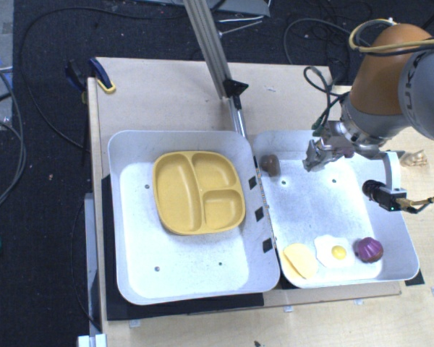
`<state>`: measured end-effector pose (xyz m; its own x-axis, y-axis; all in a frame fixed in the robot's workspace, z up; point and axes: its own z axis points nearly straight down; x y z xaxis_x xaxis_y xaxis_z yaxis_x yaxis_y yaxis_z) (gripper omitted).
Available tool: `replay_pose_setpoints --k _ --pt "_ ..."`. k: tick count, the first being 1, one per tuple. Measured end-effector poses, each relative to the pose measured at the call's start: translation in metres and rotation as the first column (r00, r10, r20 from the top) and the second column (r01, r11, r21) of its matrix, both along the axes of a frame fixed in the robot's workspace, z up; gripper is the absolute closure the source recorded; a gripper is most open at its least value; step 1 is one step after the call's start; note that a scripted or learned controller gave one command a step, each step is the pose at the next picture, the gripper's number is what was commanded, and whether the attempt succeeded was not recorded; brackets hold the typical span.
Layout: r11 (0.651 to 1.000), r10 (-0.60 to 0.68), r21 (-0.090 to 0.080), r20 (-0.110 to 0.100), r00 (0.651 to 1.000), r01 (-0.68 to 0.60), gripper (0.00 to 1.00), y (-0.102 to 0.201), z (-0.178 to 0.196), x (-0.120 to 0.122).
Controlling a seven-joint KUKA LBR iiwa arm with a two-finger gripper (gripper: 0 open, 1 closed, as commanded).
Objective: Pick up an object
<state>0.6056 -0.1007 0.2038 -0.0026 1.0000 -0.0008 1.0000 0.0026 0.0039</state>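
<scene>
My gripper (315, 159) hangs over the back part of the right bin (325, 201), with nothing visible between its fingers. A small brown object (269, 165) lies at that bin's back left corner, a short way left of the gripper. Along the bin's front edge lie a yellow slice (300, 260), a toy fried egg (335, 251) and a purple object (369, 249). The left bin (137, 259) holds a yellow divided plate (200, 192).
A slanted metal pole (211, 42) rises from the bench behind the bins, with a black bracket at its base. Black clips sit along the seam between the bins. A black cable with a plug (383, 194) hangs from the arm over the right bin's right side.
</scene>
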Motion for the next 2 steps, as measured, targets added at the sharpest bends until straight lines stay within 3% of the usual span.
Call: replay_pose_setpoints --k 1,2 --pt "1.0 0.0 0.0 0.0 1.0 0.0 1.0 0.0 0.035 0.001" --pt "1.0 0.004 0.001 -0.004 1.0 -0.004 1.0 0.05 0.029 0.006"
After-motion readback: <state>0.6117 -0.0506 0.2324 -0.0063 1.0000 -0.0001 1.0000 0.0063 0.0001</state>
